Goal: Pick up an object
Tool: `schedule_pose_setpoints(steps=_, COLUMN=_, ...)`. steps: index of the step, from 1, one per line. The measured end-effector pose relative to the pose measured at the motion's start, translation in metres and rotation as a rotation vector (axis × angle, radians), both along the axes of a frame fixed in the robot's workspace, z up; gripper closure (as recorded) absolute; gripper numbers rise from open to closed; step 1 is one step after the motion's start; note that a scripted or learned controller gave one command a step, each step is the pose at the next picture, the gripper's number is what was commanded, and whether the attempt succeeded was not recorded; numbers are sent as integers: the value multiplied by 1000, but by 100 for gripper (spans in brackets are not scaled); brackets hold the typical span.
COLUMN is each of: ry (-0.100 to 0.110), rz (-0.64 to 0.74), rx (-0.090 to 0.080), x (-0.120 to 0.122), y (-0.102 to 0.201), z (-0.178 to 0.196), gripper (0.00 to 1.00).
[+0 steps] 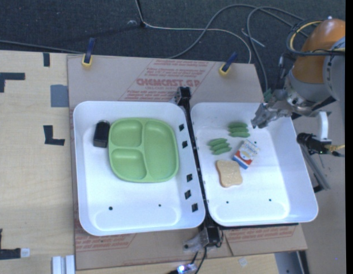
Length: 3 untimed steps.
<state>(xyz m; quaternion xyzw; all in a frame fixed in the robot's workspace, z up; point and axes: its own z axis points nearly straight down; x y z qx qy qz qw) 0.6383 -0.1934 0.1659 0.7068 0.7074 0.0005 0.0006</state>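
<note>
Camera view puts our claw (pixel 260 121) over the right bin (pixel 291 170), its grip state unclear to us. Nearest pod (pixel 239 130) lies at its nine o'clock; we should centre over it, then descend.

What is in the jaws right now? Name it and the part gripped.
Nothing: the gripper hangs above the right bin, near a green pea pod.

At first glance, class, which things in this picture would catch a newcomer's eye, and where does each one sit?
The bright green divided plate stands out, lying in the left bin with a small black block at its left edge. In the right bin sit two green pea pods, a slice of toast and a small carton. The pincer hovers by that bin's upper right, near the pods.
</note>
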Motion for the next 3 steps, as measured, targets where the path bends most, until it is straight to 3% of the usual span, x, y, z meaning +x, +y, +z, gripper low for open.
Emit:
schedule_pose_setpoints(steps=1, ry=0, rz=1, rx=0, x=1, y=0, z=52, gripper=100)
schedule_pose_setpoints(steps=3, ry=5, rz=2, rx=0, x=-46, y=93, z=36, gripper=100)
